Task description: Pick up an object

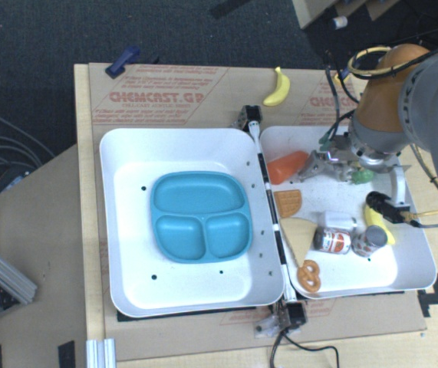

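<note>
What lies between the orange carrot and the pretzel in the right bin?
In the camera view, a tan cracker lies between the carrot and the pretzel.

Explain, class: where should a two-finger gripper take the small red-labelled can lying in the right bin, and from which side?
Probably across the round body of the small red-labelled can, coming from above: it lies on its side, long axis left-right, so fingers should close front-to-back.
</note>
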